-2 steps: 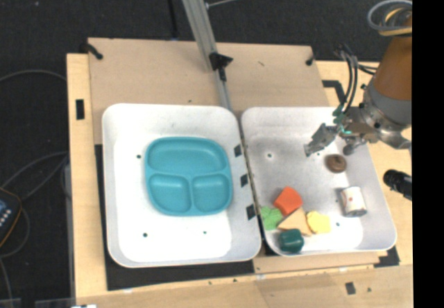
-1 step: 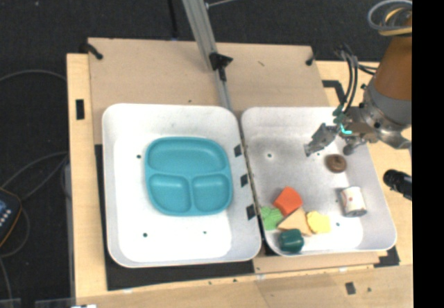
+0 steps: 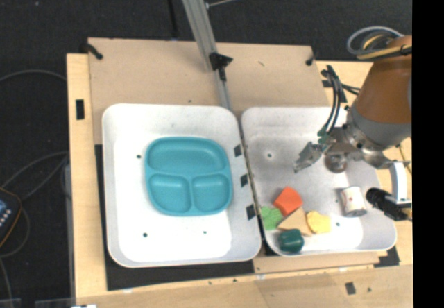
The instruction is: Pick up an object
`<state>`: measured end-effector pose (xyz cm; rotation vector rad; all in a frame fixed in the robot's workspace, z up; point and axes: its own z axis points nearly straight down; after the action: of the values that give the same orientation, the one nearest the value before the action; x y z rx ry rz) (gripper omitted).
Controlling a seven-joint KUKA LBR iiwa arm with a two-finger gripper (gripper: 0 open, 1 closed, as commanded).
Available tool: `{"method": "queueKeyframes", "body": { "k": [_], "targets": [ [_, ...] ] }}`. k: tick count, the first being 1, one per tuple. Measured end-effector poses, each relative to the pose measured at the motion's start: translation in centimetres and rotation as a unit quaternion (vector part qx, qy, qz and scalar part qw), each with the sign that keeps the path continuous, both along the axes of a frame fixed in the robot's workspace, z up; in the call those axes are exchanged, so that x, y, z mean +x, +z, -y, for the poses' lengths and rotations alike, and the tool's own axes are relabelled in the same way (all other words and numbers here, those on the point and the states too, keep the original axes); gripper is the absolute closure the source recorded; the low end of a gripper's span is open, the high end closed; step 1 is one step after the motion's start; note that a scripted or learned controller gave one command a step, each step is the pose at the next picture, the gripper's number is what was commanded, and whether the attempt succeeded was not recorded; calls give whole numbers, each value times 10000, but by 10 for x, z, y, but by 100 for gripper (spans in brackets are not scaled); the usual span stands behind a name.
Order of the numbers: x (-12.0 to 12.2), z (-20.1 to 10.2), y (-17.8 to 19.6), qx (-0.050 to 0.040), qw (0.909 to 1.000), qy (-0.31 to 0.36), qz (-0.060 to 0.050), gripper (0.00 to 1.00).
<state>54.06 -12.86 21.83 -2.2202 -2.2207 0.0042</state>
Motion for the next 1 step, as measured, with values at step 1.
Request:
{"method": "queueKeyframes", "body": {
  "k": [1],
  "targets": [
    [3,-8,-58,3,10000,-10,-9,0]
  ]
}}
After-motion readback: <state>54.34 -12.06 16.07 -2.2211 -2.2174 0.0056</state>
